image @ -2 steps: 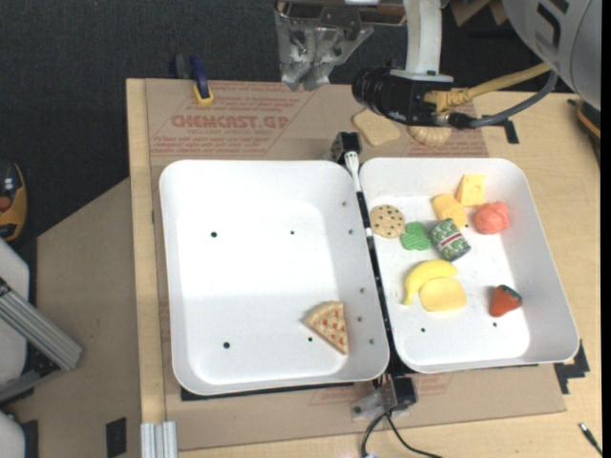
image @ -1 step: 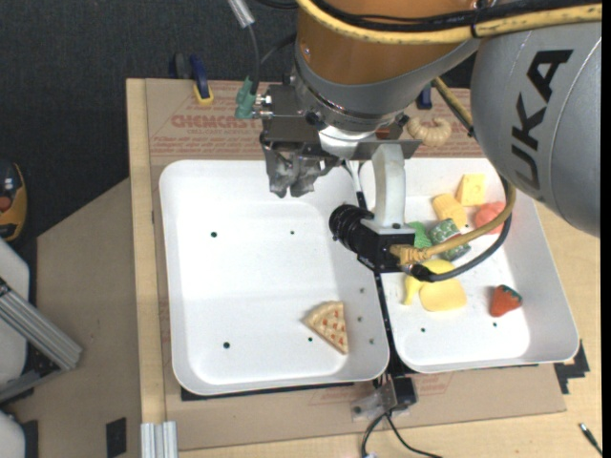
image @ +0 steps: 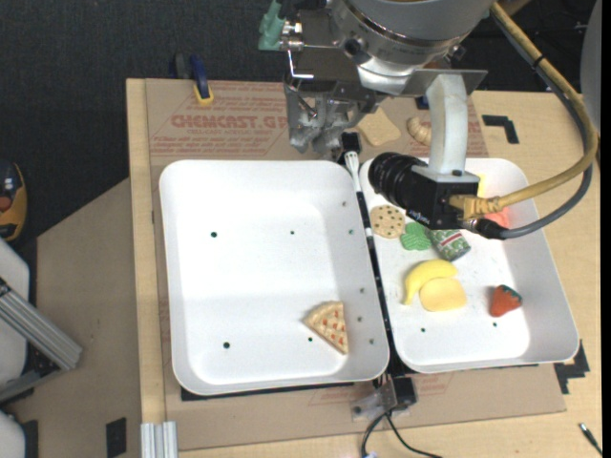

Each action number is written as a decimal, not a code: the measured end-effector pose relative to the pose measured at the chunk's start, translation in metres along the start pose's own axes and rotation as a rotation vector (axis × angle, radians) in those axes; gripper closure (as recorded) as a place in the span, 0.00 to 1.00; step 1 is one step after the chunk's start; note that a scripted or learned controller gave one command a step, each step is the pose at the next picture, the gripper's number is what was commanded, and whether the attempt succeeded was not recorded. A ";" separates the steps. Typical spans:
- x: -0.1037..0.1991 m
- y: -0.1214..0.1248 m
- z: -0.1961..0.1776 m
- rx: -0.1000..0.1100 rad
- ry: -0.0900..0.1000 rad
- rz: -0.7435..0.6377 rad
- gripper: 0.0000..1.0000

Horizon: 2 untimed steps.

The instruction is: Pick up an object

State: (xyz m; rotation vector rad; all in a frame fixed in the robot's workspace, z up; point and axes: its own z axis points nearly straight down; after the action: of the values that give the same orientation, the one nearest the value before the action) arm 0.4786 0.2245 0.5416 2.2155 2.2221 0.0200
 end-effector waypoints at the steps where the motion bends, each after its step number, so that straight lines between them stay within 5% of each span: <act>1: -0.001 -0.002 0.105 0.023 -0.012 0.004 1.00; 2: -0.041 -0.002 0.189 0.021 -0.010 0.008 1.00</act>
State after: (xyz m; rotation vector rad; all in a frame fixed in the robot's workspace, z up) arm 0.4785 0.1852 0.3521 2.2296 2.2189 -0.0150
